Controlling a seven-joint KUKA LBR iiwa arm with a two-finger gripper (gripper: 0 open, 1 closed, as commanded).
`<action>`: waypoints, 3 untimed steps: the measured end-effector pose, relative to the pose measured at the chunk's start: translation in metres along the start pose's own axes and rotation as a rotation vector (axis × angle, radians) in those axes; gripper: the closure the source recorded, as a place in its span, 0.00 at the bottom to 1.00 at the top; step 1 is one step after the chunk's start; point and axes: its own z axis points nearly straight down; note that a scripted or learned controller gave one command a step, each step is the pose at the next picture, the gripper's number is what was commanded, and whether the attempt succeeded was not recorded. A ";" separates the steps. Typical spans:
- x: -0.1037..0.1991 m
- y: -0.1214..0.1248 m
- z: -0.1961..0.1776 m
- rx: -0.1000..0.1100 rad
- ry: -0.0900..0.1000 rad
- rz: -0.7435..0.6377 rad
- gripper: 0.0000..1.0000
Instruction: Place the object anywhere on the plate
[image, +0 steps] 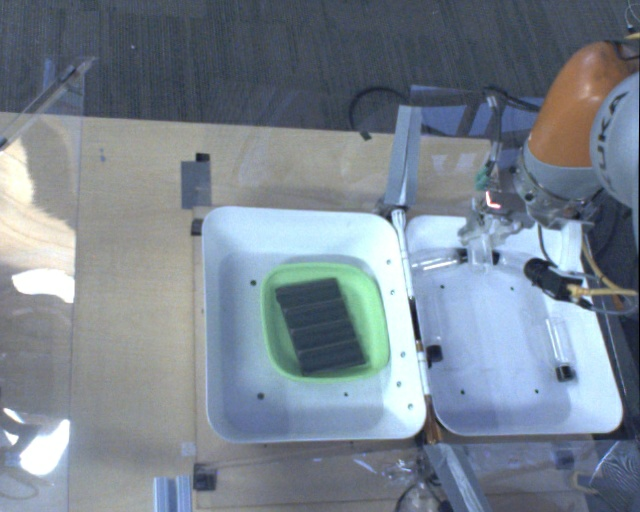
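Dark grey ribbed flooring runs across the top of the view, and below it lies one pale wooden bench (110, 330) with a bright glare patch on its left side. On the bench sit two shallow white bins side by side, touching along a central seam. One left bin (225, 400) holds the plate; one right bin (500, 400) holds nothing loose that can be made out, apart from a small clear fitting with a dark end near its right wall.

One arm (590, 110) comes in at the upper right, its rounded orange band plain to see, with grey housing beside it. Part of some grey lettering shows on that housing at the very edge of the view, but it is cut off and cannot be read. No other writing or label is legible anywhere.

One green plate (275, 345), square with rounded corners, rests in the middle of the left bin. One dark object (319, 326), a ribbed rectangular block with about five ridges, lies flat on the plate, tilted slightly and well inside its rim.

One gripper (484, 238) hangs over the upper left corner of the right bin, well apart from the plate. Nothing is seen between its pale fingers; how wide they stand cannot be told from this angle. A small red light glows just above them.
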 end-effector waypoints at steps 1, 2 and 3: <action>0.000 0.000 0.000 0.000 0.000 0.000 0.00; -0.088 -0.032 -0.070 -0.003 -0.001 0.092 0.00; -0.103 -0.067 -0.172 -0.006 -0.002 0.161 0.00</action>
